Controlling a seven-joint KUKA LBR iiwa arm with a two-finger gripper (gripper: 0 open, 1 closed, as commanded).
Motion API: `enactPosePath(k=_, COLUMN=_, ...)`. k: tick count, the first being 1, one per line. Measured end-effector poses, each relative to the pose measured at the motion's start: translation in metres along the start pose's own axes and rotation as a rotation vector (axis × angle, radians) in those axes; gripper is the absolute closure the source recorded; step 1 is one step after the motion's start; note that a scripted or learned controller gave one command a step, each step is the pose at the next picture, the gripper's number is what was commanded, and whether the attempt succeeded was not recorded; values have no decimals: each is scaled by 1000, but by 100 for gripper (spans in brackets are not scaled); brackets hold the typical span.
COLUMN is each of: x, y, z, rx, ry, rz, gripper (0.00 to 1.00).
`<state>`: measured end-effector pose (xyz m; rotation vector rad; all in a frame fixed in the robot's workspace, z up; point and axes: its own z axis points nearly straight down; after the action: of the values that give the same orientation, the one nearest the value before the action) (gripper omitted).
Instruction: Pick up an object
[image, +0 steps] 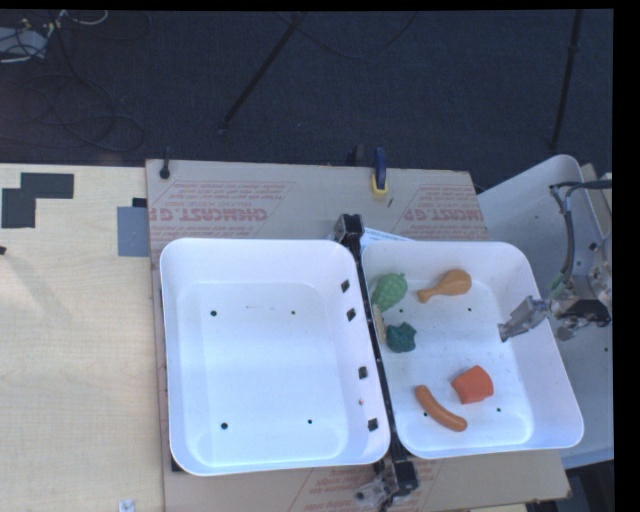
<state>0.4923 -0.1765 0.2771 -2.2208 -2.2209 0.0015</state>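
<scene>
The right bin (545, 400) holds several small objects. A light green lumpy piece (389, 291) lies by its left wall, with a dark teal piece (401, 337) just below it. An orange-tan drumstick shape (446, 286) rests toward the back. A red-orange block (472, 384) and an orange sausage (440, 408) lie near the front. My gripper (522, 320) hangs over the bin's right side, right of all the objects and apart from them. Nothing shows in its grasp.
The left bin (190, 330) stands beside the right one, with a black clip strip (362, 330) along their shared wall. Both sit on a cardboard sheet (250, 205). Arm hardware and cables (585, 290) crowd the right edge.
</scene>
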Motion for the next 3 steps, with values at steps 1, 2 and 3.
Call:
enactPosePath(k=1, x=11, y=-17, z=-257, rx=-18, ry=-5, rz=-2, gripper=0)
enactPosePath(k=2, x=13, y=-16, z=-256, rx=3, ry=-1, rz=-6, gripper=100)
enactPosePath(k=3, x=92, y=18, z=-260, rx=0, ry=1, rz=-9, gripper=100)
